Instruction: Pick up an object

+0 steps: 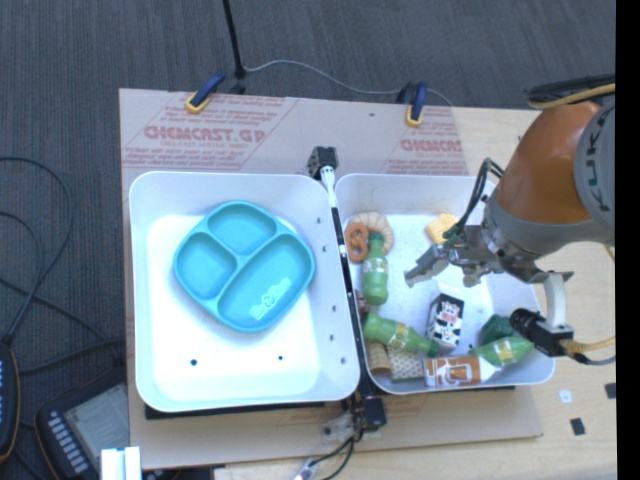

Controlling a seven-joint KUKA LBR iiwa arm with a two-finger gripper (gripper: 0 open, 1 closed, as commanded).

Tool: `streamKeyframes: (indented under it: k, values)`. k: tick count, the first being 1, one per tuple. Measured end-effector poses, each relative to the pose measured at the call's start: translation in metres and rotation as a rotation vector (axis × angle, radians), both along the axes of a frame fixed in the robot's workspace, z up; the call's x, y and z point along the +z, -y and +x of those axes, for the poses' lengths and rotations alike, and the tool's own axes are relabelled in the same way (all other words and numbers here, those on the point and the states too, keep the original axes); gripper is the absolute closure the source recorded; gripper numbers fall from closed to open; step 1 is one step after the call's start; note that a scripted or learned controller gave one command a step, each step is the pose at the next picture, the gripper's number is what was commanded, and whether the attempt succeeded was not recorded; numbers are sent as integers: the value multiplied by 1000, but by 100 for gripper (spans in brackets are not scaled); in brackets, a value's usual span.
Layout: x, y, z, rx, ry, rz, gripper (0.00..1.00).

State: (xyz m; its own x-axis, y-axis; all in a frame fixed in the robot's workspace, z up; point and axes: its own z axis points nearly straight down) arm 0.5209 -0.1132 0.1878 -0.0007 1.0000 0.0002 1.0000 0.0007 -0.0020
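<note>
My gripper (pixel 443 272) hangs over the middle of the right bin (pixel 400 190), its fingers spread open with nothing between them. Just below it lies a small black-and-white toy (pixel 447 320). A green bottle (pixel 375 278) stands to its left, with a brown pretzel-like ring (pixel 360 236) behind that. A yellow piece (pixel 438 230) lies at the back, partly hidden by the wrist. Along the front wall lie another green bottle (pixel 395 334), an orange-and-white can (pixel 455 371) and a green packet (pixel 500 345).
The left bin (pixel 150 298) holds a blue divided plate (pixel 245 265). The arm's orange and grey body (pixel 550 183) covers the right bin's far right side. A black cable fitting (pixel 535 330) sticks out by the bin's right front corner.
</note>
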Motion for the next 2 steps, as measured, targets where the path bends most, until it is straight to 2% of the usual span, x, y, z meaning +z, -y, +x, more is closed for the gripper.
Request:
streamKeyframes:
  k: [1,2]
  values:
    - [-93,68,-5,0,5,1,0]
    - [-82,67,-4,0,6,1,100]
